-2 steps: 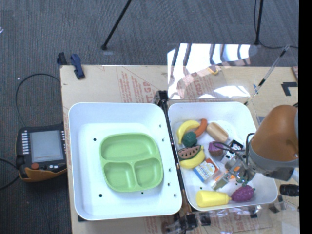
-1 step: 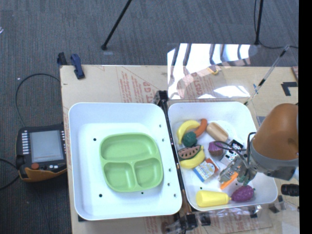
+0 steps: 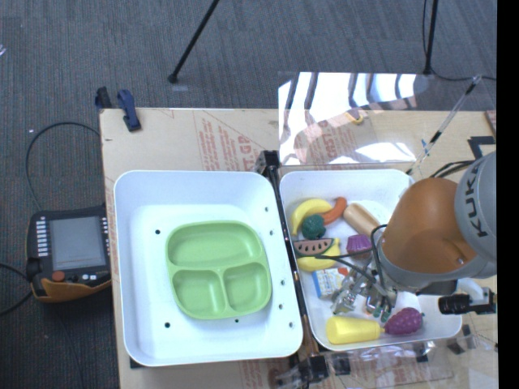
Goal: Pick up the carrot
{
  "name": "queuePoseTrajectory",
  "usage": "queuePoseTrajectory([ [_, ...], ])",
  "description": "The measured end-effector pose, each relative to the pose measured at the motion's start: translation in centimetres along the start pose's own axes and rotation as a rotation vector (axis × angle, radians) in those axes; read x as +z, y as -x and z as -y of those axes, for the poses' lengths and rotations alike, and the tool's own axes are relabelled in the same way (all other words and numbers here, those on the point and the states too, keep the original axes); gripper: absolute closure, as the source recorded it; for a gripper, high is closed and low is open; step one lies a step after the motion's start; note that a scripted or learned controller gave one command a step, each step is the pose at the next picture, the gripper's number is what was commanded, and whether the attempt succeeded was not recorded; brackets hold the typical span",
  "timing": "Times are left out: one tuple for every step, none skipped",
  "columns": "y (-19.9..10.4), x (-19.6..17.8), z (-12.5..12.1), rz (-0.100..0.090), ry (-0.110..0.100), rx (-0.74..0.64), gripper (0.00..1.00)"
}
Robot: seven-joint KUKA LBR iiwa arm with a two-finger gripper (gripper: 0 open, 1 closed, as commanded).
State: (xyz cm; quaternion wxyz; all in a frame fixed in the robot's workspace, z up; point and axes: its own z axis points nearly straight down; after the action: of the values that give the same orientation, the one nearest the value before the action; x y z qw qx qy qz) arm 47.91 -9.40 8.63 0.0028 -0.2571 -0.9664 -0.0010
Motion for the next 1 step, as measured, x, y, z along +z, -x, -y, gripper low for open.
queuePoseTrajectory([
  [4.02, -0.14, 7.67, 0.006, 0.0, -0.504, 1.0],
])
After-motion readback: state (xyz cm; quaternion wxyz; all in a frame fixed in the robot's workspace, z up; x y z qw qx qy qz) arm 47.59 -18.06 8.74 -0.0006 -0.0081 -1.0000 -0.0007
